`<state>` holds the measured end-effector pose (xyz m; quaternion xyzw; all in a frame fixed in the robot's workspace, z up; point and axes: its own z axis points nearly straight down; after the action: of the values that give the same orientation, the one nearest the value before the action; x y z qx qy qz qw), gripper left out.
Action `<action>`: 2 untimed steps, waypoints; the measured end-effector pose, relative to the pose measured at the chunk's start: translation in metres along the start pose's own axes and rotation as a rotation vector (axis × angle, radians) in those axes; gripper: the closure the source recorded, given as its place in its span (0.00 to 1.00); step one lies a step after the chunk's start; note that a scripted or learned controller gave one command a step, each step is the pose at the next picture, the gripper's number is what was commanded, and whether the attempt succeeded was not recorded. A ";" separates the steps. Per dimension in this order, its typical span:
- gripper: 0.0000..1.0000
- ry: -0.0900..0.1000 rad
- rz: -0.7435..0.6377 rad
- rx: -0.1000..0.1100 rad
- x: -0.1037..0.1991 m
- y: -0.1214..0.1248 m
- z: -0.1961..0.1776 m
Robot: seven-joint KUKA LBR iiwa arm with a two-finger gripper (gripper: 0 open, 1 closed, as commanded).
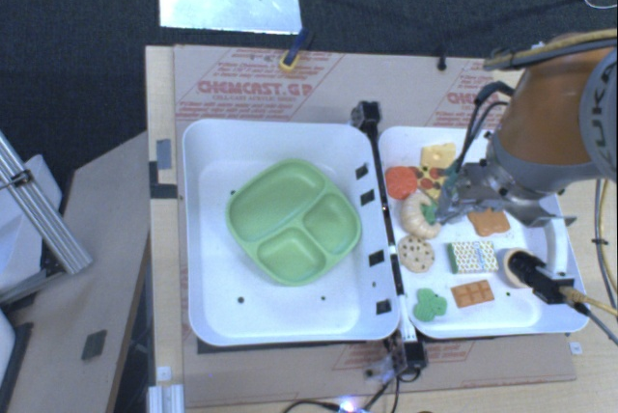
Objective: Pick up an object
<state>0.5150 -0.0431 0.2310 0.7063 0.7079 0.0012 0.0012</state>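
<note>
From above, the gripper hangs low in the right bin, over toy food; whether it is parted or closed cannot be told. Just beside it lie a curved pale pastry, a red tomato slice and a yellow cheese wedge. Nearer the front sit a cookie, a green broccoli piece and an orange waffle. The left bin holds a green divided plate.

Dark carpet, pale wooden bench

Glossy plastic green tray, white bins
</note>
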 end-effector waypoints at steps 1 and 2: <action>1.00 0.000 0.001 0.002 -0.006 -0.004 0.007; 1.00 0.001 -0.004 0.004 0.013 -0.013 0.006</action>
<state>0.5017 -0.0298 0.2249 0.7049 0.7093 0.0004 -0.0004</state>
